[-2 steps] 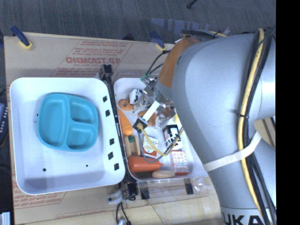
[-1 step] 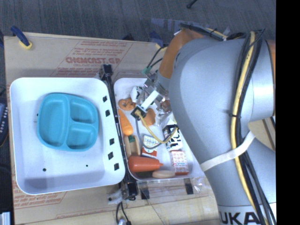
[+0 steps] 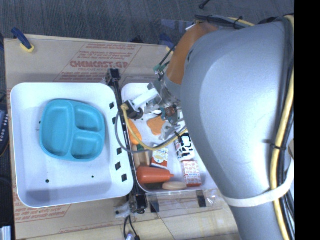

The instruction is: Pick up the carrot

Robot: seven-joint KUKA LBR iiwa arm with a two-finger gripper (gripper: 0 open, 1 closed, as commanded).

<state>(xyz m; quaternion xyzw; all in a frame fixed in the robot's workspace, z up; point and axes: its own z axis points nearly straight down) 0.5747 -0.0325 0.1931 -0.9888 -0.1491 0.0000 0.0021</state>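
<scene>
Orange and tapered, the carrot (image 3: 152,174) lies on its side near the 6 o'clock end of the right bin (image 3: 131,92), its thick end toward the bins' shared wall. It looks like a light, stiff plastic toy with a smooth, rather slippery skin, so I judge a grip across the thick middle, fingers closing at right angles to its length, would hold best; the thin tip would likely squirt out.

Room is tight. A pale oval piece (image 3: 173,185) touches it at 5 o'clock, a small carton (image 3: 191,172) stands just beside it at 3 o'clock, and another carton (image 3: 160,157) sits at 12 o'clock. The shared wall is close at 9 o'clock, so the clearest approach is straight down.

The gripper (image 3: 167,115) hangs over the bin's middle, at 12 o'clock from the carrot and well apart from it, above an orange slice (image 3: 155,126). How far it is open I cannot tell, and nothing shows in its hold. The left bin (image 3: 30,184) holds a blue tray (image 3: 72,130).
</scene>
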